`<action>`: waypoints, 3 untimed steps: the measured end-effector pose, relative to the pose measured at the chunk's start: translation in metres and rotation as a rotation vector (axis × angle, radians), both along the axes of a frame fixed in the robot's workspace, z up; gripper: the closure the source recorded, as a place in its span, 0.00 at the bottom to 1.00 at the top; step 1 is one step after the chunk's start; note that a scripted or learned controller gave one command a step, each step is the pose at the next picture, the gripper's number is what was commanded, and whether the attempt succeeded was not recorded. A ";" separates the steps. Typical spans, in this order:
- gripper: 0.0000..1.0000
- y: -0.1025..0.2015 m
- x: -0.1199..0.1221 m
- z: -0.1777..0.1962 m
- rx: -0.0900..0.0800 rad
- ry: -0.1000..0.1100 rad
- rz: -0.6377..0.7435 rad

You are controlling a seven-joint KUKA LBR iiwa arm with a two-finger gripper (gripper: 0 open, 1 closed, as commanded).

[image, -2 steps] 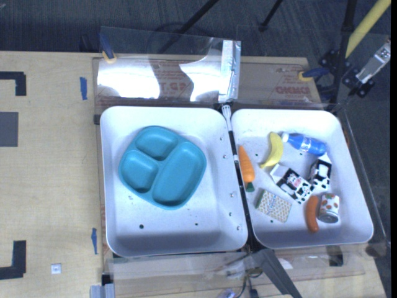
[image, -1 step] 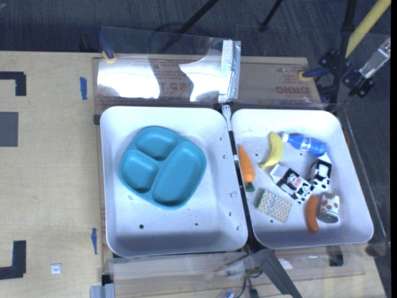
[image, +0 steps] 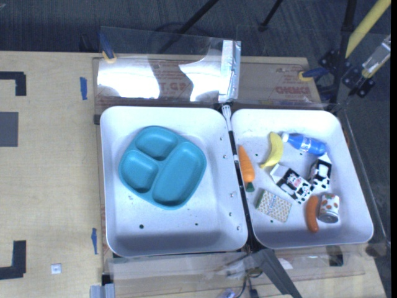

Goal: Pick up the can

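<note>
Two white bins side by side, can in the right one.

Left bin [image: 118,228] with a blue three-compartment plate [image: 162,166] near its middle. Right bin [image: 353,234] crowded: orange carrot [image: 247,166] along the left wall, then a yellow banana [image: 272,149] and a patterned flat pouch [image: 275,205] nearer the front, a small black-and-white box [image: 291,182] between them. Further right, a blue bottle [image: 305,144] on its side at the back, with a black-and-white spotted toy [image: 321,172] below it. Can [image: 329,207] on its side toward the front right corner, pressed against an orange oblong piece [image: 311,213] on its left, spotted toy just behind, bin wall near on the right. Gripper state: impossible to tell.
</note>
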State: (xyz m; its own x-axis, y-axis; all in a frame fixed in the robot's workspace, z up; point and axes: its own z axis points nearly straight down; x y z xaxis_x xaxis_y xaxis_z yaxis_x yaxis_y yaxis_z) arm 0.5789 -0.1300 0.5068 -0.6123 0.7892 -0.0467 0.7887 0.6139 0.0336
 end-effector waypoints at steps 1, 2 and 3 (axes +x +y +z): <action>1.00 0.000 0.001 0.012 -0.003 -0.008 0.002; 1.00 -0.006 -0.003 -0.070 0.009 0.055 0.246; 1.00 -0.006 -0.002 -0.058 0.006 0.047 0.246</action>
State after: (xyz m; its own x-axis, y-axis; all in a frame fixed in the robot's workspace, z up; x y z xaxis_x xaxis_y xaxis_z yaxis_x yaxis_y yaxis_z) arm 0.5769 -0.1364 0.4485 -0.7872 0.6166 -0.0097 0.6166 0.7873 0.0048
